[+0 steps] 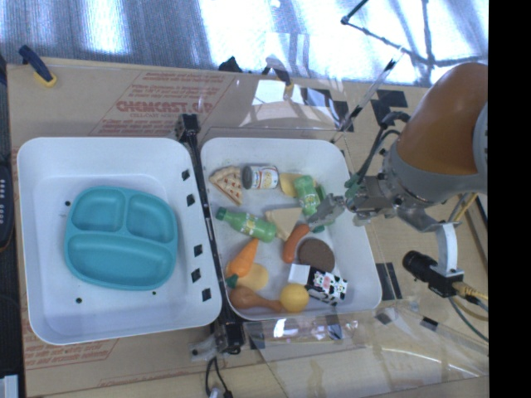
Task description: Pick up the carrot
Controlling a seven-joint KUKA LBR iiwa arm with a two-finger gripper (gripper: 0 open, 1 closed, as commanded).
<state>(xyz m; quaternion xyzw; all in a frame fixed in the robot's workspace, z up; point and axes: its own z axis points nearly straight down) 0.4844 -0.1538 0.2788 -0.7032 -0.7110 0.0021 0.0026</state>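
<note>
Orange carrot [243, 259] near right bin's [357, 255] front-left corner | tool [325, 212] by right wall, grip state unclear | approach carrot's middle, avoid bottle [247, 225].

Surroundings of my workspace. The worktop [108, 110] before me is covered with brown cardboard carrying faint red printed lettering. Beyond its far edge runs a corrugated, silvery-blue surface [124, 11] streaked with bright light. A clear plastic sheet [286, 102] at the far side reflects glare. Black tape patches [390, 102] mark the cardboard, and dark cables [469, 301] trail across my right side.
</note>
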